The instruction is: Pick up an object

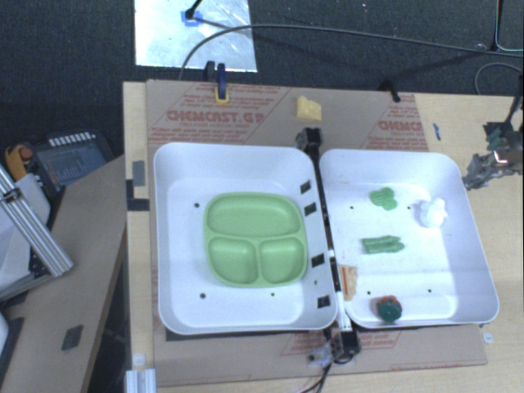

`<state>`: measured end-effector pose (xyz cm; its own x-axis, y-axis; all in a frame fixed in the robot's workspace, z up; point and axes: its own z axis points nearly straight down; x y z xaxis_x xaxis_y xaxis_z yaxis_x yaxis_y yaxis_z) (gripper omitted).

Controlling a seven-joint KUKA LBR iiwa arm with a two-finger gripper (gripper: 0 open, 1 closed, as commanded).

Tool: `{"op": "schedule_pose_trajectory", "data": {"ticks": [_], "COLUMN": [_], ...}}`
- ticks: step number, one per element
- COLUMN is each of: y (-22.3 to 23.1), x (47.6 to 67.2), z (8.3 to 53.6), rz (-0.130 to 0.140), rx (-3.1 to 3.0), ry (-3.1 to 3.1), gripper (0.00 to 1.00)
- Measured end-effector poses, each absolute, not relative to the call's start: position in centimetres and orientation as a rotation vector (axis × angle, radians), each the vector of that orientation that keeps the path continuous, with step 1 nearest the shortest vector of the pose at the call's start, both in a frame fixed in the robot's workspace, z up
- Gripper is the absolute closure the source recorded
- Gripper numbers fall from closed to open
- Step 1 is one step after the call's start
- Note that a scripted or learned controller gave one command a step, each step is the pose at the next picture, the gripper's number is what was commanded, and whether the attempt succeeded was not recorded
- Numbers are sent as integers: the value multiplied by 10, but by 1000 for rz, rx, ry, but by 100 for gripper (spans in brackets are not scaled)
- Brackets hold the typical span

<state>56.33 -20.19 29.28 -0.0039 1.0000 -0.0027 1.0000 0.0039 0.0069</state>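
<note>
Firstly, gripper (494, 159): we see it at the right edge of the frame, just outside the right bin's upper right corner and above the bench; we cannot tell whether it is open or closed, and nothing shows in its grasp.
Right bin (446, 281): it lies right of centre and holds five small things.
Green lump (382, 197): we find it in the upper middle of the right bin.
White lump (431, 212): it sits just right of the green lump, nearest to the gripper yet apart from it.
Green stick (382, 244): it lies crosswise near the bin's centre, below the green lump.
Orange strip (350, 282): it rests against the bin's left wall, lower down.
Red ball (388, 308): we see it, partly green, near the bin's lower edge, right of the strip.
Left bin (168, 219): it touches the right bin along the middle seam.
Plate (252, 238): green, with three compartments, it lies flat in the centre of the left bin.
Yellow block (309, 108): it sits on the board (360, 109) above the seam.
</note>
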Motion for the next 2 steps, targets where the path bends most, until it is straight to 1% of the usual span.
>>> {"op": "schedule_pose_trajectory", "data": {"ticks": [1,2], "y": [-149,-107], "x": [571,587], "z": [277,263], "rz": [3,3], "rx": [2211,2211], "ry": [2230,2230], "gripper": [100,100]}}
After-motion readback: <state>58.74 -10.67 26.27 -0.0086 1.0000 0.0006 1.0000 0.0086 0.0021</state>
